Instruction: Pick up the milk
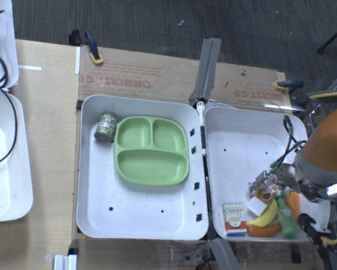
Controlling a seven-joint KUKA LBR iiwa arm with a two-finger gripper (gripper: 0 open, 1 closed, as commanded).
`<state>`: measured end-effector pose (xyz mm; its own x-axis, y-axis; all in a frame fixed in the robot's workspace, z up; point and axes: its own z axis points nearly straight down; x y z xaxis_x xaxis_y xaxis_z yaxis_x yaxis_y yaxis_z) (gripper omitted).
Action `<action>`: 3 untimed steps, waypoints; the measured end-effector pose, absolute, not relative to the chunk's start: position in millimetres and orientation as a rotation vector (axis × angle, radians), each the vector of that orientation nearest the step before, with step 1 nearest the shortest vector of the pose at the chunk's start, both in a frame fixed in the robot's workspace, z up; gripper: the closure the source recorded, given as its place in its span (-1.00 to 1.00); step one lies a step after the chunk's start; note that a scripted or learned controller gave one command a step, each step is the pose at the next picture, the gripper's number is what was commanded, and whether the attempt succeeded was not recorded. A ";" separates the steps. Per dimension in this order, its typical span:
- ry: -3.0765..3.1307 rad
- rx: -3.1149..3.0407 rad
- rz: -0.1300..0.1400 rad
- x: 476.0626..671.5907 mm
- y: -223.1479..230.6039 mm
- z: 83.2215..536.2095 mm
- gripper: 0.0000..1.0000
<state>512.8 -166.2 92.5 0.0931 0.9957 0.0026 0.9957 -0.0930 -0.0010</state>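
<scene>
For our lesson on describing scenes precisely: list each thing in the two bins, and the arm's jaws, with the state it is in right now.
Milk: lying flat in the right bin, nothing gripping it.
Banana: lying beside the milk, on the orange thing.
Green bottle: lying down.
Plate: flat in the left bin, right way up.
Can: on its side, left of the plate.
Gripper: low over the pile; cannot tell whether the jaws are open.

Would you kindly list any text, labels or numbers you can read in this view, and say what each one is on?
Red lettering on the brown cardboard sheet behind the bins: upside down and blurred, not reliably readable.
Front of the small white and orange milk carton: print too small to read.
Label on the small green-patterned can: too blurred to read.
</scene>
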 end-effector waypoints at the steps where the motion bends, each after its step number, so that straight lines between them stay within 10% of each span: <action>1: -2.113 -2.329 -0.005 514.7 -167.6 103.3 1.00; 2: -2.114 -2.329 -0.004 514.6 -167.8 103.4 -1.00; 3: -2.111 -2.332 -0.005 515.4 -168.2 112.4 1.00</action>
